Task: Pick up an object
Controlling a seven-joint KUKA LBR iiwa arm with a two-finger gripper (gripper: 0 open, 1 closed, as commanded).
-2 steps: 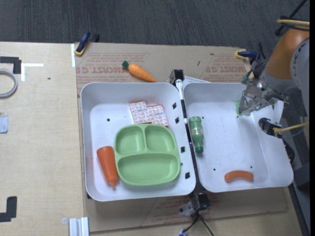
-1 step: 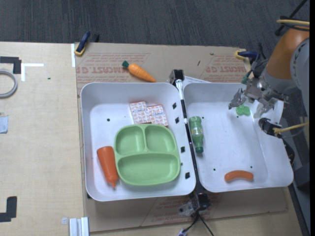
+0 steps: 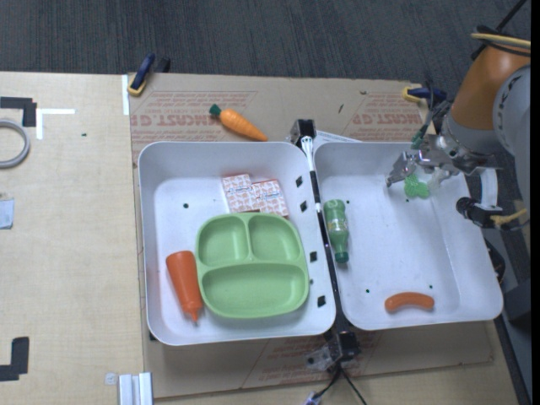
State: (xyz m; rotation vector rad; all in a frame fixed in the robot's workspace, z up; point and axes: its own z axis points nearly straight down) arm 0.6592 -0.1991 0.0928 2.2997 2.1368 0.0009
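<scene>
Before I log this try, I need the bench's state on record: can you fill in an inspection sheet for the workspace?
Surface: two white bins, left bin, right bin, on cardboard.
Job's things: green divided plate, orange bottle, patterned packet in left bin; green bottle, sausage in right bin.
Clutter: toy carrot on the cardboard behind the bins.
Grippers: gripper over right bin's far corner, small green object at its tip; grasp unclear.
Cables: black cables at the front edge.
Surroundings: dark floor.

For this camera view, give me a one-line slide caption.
Gripper over right bin, small green object at its fingers; green bottle and sausage below.
</scene>
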